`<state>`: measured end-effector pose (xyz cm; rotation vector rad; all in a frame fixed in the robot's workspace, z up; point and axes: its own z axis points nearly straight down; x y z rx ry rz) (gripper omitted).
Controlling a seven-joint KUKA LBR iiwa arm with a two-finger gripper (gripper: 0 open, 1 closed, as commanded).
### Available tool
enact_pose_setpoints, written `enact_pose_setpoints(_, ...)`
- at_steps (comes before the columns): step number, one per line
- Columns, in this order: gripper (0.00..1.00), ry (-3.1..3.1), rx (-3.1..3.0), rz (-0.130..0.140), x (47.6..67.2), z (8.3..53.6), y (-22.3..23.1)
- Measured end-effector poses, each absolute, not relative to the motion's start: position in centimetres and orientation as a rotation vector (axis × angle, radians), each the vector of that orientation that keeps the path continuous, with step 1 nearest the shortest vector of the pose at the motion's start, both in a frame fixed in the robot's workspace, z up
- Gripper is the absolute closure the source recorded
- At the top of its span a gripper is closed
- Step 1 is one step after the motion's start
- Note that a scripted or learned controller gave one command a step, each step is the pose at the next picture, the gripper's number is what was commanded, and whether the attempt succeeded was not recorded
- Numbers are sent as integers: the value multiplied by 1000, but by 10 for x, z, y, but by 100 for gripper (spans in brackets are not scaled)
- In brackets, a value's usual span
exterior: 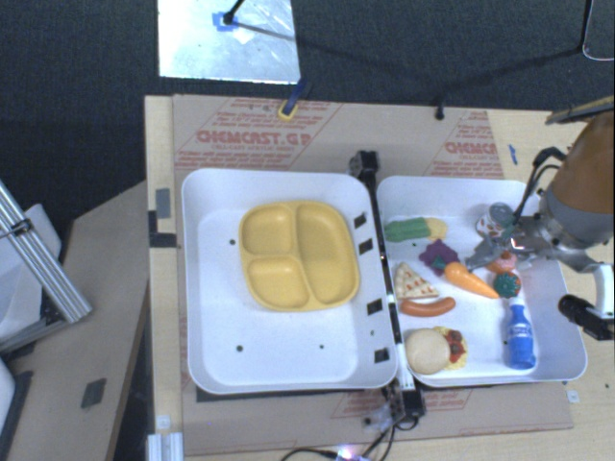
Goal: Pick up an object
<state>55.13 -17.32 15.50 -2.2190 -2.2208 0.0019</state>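
Cardboard covered the bench (250,133) under both bins. From my station I saw a yellow divided plate (296,255) in the left bin (207,344). Crowding the right bin (567,353) were a hot dog (427,306), an orange carrot (470,280) and a blue bottle (519,335). Over the carrot hung the gripper (500,245); I could not tell its jaw state.

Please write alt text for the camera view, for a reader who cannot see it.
The gripper reaches into the right bin above a carrot, among toy foods including a hot dog, burger and blue bottle. The left bin holds a yellow tray.
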Motion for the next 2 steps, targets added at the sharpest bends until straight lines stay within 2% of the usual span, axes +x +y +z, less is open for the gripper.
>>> enact_pose_setpoints(1, 0, -2223, -2215, 1, 557, 101, -166)
enact_pose_setpoints(2, 0, -2224, -2217, -7, 559, 85, -163)
